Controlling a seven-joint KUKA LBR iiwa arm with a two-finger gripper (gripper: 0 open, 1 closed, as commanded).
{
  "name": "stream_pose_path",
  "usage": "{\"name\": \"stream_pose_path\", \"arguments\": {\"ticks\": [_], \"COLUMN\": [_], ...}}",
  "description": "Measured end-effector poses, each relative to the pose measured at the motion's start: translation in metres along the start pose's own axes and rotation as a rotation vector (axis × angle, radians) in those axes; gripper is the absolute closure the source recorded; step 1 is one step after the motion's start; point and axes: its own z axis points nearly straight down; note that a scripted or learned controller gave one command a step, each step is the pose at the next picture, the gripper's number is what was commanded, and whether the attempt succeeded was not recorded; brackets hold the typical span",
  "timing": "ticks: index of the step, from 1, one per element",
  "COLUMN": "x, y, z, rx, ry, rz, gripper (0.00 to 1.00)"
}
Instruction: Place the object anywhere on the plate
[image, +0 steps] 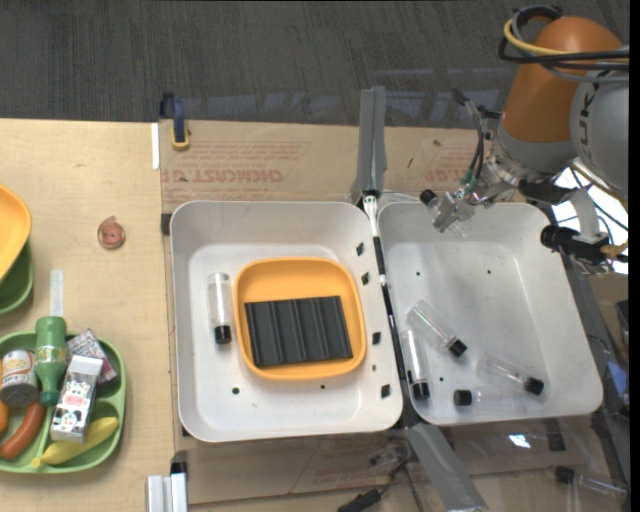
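An orange square plate (300, 272) lies in the left bin (190, 400), and a dark ridged slab (298, 332) covers its middle. A clear tube with a black cap (219, 308) lies in that bin just left of the plate. In the right bin (560, 300) lie three more clear capped tubes: one (438, 330) near the middle, one (412, 362) along the left wall, and one (510, 375) at the front right. A loose black cap (462, 397) sits near the front wall. My gripper (450, 210) hangs over the right bin's back left corner, far from the tubes.
A green tray (95, 445) of toy food stands at the front left of the bench. A yellow bowl (10, 235) and a small pink thing (111, 233) lie farther back. Cardboard (260, 165) lines the bench behind the bins. The arm's orange band (560, 75) is at the top right.
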Motion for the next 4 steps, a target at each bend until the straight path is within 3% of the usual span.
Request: {"name": "stream_pose_path", "arguments": {"ticks": [1, 2, 3, 4], "x": [0.016, 0.052, 0.06, 0.055], "y": [0.007, 0.022, 0.026, 0.015], "z": [0.0, -0.023, -0.01, -0.057], "rx": [0.0, -0.002, -0.001, -0.003], "ry": [0.0, -0.001, 0.0, -0.001], "rz": [-0.122, -0.247, -0.422, -0.531], "gripper": [1.0, 1.0, 1.0, 1.0]}}
